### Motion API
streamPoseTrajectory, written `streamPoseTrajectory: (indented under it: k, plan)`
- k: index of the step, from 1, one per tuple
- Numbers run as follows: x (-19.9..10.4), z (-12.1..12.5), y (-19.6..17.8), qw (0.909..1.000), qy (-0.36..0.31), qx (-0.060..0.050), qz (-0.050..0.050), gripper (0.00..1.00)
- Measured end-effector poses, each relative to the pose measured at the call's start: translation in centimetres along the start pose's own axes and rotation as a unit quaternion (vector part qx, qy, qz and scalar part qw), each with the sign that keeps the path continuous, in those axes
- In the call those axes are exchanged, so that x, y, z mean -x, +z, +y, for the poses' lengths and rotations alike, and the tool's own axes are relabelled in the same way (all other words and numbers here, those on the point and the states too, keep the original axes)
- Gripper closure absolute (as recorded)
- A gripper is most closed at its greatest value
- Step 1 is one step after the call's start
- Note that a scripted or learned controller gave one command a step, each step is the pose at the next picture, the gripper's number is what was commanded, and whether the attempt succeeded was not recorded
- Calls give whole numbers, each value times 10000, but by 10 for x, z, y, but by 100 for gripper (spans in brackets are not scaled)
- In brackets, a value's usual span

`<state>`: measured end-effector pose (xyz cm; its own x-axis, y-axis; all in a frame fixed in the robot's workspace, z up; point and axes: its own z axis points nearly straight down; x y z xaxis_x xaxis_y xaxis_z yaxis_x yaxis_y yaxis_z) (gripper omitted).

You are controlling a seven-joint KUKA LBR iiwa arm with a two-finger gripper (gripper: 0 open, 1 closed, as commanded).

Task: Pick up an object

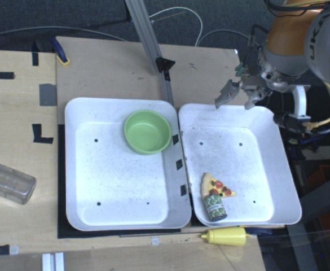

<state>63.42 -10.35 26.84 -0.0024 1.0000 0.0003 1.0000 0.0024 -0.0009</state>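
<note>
— So, where's the hand [236, 96] sitting?

— Up over the far rim of the right bin [266, 151], at that bin's back edge. Its two fingers [225, 95] are spread apart, and there's nothing between them.

— And the things to pick from?

— In the right bin, toward the near edge, there's a toy pizza slice [216, 186] with a small dark green can [215, 206] lying just in front of it; the two look to be touching. Both are well apart from the hand, across most of that bin.

— What about the left bin [91, 168]?

— A green bowl [148, 131] stands upright in its far right corner, close to the wall the bins share.

— Anything off the bins?

— A yellow mustard bottle [228, 236] lies on its side on the surface, just outside the right bin's near rim. A clear plastic container [7, 180] lies on the surface well to the left. A grey metal pole [148, 33] slants down to the far edge between the bins.
</note>
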Motion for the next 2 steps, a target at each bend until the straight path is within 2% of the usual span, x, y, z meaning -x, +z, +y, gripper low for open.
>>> streamPoseTrajectory:
  k: [1, 2]
  plan:
    - [0, 0, 0, 10000, -3, 0, 0, 0]
    - [-2, 3, 64, 10000, 0, -31, -5, 0]
